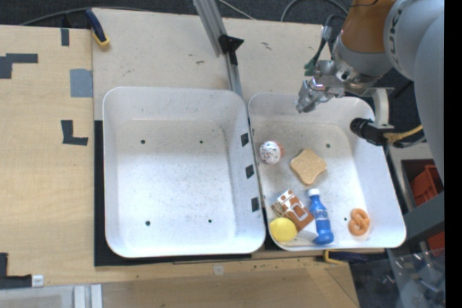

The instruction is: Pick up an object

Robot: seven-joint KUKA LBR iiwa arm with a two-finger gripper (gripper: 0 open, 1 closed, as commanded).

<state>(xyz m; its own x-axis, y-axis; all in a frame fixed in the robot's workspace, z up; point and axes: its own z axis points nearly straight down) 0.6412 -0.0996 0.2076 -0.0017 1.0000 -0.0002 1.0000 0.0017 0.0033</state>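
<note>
Here the gripper (309, 99), its opening unclear, hangs above the toast slice (308, 166)

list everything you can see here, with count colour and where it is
bins: 2, white, side by side on the bench
ball: 1, white with red marks, right bin, near its left wall
bread slice: 1, tan, right bin, middle
bottle: 1, blue with white cap, right bin, front
box: 1, brown and white, right bin, left of the bottle
lemon: 1, yellow, right bin, front left corner
pretzel-like toy: 1, orange, right bin, front right
clamp: 1, blue and yellow, bench's far edge
metal pole: 1, grey, slanting above the bins
arm: 1, grey with orange band, right side
pincer: 1, grey, over the right bin's far edge
</note>
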